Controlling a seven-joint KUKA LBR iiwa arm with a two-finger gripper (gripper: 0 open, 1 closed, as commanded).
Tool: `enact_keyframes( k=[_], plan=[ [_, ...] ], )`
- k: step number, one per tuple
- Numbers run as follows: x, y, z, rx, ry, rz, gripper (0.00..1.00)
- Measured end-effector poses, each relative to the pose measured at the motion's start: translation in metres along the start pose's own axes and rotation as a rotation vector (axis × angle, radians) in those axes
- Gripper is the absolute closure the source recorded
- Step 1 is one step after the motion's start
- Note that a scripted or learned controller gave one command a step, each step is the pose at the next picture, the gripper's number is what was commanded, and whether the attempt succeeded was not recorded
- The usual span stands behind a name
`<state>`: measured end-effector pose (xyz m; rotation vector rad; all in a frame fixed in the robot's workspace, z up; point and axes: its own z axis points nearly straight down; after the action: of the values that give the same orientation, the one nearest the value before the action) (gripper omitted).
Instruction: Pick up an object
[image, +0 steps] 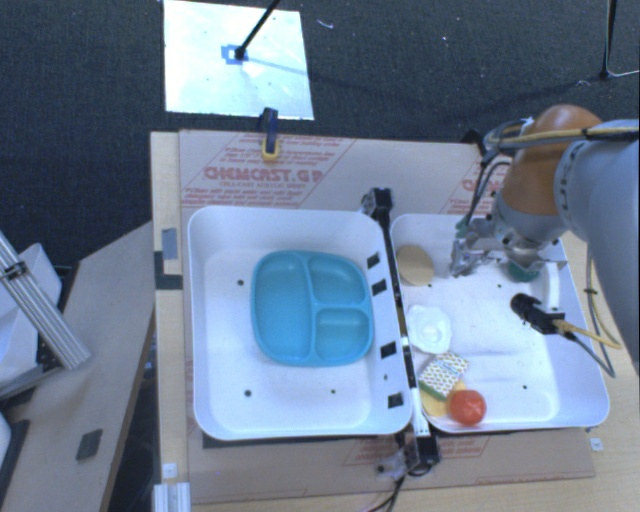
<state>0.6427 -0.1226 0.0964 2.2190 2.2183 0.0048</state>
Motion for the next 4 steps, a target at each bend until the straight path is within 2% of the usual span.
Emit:
enact_keyframes(
  k=[2, 3, 4],
  plan=[
    [0.0, -0.001, -0.13, -0.004, -0.001, -0.005, 1.0],
    [0.0, 0.0, -0.162, 0.0, 0.0, -0.005, 1.0],
    [0.05, 0.004, -0.148, 0.003, 0.001, -0.009, 1.0]
  ],
)
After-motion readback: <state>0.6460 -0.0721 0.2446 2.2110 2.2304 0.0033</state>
